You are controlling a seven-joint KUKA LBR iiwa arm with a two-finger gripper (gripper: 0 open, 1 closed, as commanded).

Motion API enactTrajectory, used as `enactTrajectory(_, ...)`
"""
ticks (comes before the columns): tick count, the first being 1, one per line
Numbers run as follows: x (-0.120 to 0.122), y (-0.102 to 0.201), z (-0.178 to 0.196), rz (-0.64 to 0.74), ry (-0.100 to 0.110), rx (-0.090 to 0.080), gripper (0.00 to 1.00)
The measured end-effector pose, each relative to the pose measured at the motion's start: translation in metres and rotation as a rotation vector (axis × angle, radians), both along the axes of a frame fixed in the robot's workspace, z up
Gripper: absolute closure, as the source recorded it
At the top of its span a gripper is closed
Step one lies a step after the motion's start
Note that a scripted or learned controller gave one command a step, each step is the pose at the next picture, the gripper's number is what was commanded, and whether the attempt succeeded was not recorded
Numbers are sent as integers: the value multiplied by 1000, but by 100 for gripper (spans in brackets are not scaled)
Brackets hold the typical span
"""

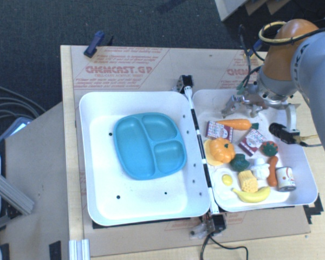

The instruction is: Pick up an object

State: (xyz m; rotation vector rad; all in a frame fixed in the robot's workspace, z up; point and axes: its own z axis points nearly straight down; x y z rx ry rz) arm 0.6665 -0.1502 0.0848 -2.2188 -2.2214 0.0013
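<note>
Nothing is picked yet, I'd say: the gripper (244, 105) hangs just above the carrot (234, 124) with its fingers apart and empty. The carrot lies in the right bin (307, 184); lowering and closing remain.

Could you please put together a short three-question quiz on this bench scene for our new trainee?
1. True or false: the blue plastic divided plate lies in the right bin.
2. Which toy lies nearest the right white bin's front edge? A) yellow plastic banana B) long orange toy carrot C) round orange toy pumpkin
3. Fill in: the end effector hangs over the ___ bin.

Key: 1 false; 2 A; 3 right.
</note>
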Motion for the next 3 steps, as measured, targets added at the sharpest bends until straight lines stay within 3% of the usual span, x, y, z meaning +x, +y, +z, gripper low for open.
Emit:
enactTrajectory(1, 1, 0, 11, 0, -2, -1, 100)
enactTrajectory(2, 1, 0, 11, 0, -2, -1, 0)
enactTrajectory(3, 0, -26, 0, -2, -3, -2, 0)
